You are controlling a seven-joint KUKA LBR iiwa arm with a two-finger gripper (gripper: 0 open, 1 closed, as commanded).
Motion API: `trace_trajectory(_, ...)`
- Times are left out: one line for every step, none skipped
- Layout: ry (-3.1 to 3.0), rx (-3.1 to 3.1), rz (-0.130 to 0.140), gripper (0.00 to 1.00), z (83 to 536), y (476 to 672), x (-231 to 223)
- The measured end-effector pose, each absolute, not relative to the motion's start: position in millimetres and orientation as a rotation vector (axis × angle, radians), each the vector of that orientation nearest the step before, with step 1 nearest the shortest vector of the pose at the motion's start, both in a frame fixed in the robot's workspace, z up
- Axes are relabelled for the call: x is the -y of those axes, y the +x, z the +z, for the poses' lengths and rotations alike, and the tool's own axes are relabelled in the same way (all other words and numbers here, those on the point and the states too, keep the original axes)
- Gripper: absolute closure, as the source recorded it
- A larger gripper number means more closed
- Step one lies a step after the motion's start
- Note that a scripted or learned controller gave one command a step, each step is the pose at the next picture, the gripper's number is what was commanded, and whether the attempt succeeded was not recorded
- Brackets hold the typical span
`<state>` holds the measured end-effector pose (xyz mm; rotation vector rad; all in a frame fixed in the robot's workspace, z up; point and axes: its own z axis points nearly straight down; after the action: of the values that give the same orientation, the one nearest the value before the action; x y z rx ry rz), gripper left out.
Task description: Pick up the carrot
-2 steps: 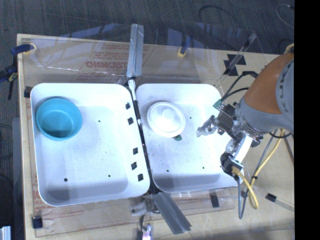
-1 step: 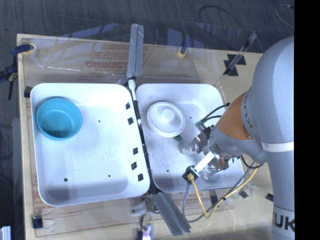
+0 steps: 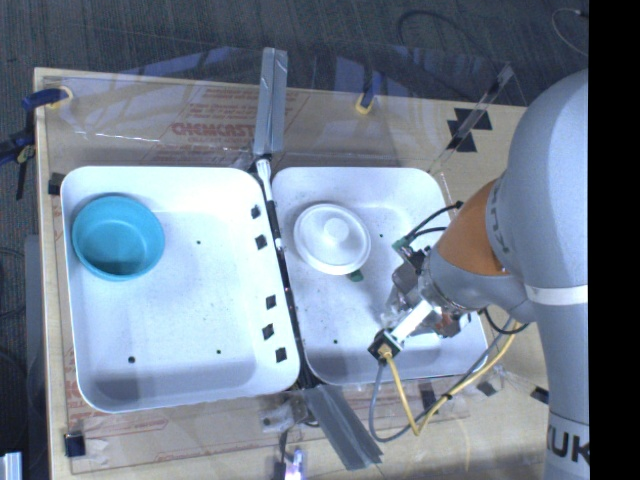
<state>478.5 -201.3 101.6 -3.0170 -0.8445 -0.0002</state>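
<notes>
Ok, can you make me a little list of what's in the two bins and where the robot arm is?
left bin: white, with a blue bowl in its back left corner
right bin: white, with a white dish in its back left part
green bit: at the dish's front edge, too small to tell what it is
arm: comes in from the right, over the right bin
gripper: over the right bin, to the right of the dish
</notes>
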Motion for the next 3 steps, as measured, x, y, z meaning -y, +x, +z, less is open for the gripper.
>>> trace_trajectory(-3.109, 0.423, 0.004, 1.00, 147.2, 494.5, 182.0)
trace_trajectory(-3.121, 0.331, 0.004, 1.00, 185.8, 569.8, 118.3)
trace_trajectory(-3.122, 0.334, 0.001, 1.00, 257.1, 571.0, 170.2)
